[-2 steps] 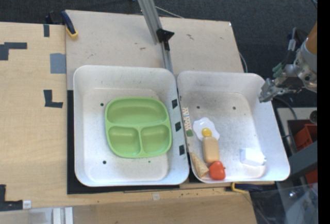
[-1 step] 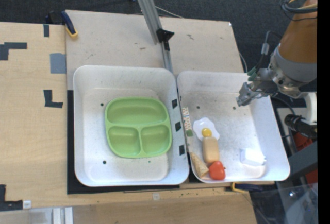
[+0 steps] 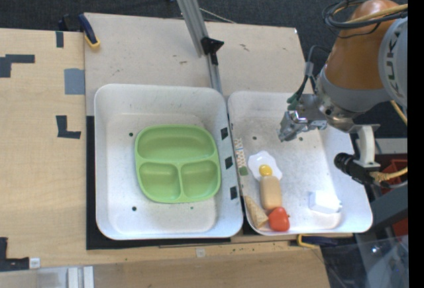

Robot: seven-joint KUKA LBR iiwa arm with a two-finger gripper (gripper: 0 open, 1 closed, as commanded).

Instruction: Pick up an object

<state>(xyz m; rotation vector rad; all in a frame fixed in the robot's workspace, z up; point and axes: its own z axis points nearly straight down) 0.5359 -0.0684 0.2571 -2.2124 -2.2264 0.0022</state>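
Note:
My gripper (image 3: 289, 129) hangs over the upper middle of the right bin (image 3: 344, 214), pointing down, well above the bin floor. Below it and toward the front lie a fried egg toy (image 3: 264, 167), a tan bread roll (image 3: 270, 192), a red tomato (image 3: 279, 219) and an orange wedge (image 3: 257, 212) against the bin's left wall. A small white object (image 3: 325, 201) rests near the front right corner. Nothing shows between the fingers.
The left bin (image 3: 112, 147) holds a green divided plate (image 3: 177, 163). A grey metal pole (image 3: 192, 8) slants in from the top toward the seam between the bins. A patterned strip (image 3: 239, 154) lies along the right bin's left edge.

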